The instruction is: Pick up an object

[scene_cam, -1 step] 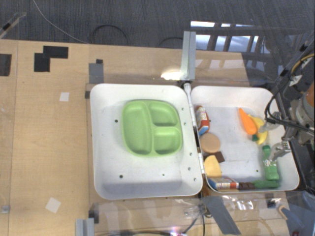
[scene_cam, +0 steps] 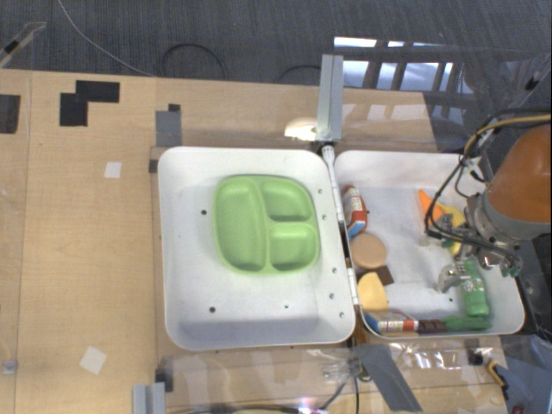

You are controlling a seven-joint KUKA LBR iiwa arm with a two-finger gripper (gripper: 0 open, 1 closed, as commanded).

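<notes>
Desk (scene_cam: pixel 78 257): two white bins are carried side by side, touching at a shared middle wall.
Left bin (scene_cam: pixel 185 317): a green divided tray (scene_cam: pixel 263 224) is held near its centre, with bare floor left all around it.
Right bin (scene_cam: pixel 405 231): the loose things are kept here; a tan disc (scene_cam: pixel 369 250), a yellow block (scene_cam: pixel 373 292) and a small bottle (scene_cam: pixel 353 210) are crowded along the left wall, and a marker (scene_cam: pixel 398 324) is laid against the near wall.
Arm (scene_cam: pixel 517 184): the right bin is entered from the right.
Gripper (scene_cam: pixel 455 276): it is lowered just beside a green object (scene_cam: pixel 473 304) in the near right corner; whether it is wide or narrow cannot be told, and nothing is seen between its fingers.
Step in hand: the green object is judged the target; a straight descent, centred over it, is advised.
Room: the corner walls are close; open floor is left toward the bin's middle.
</notes>
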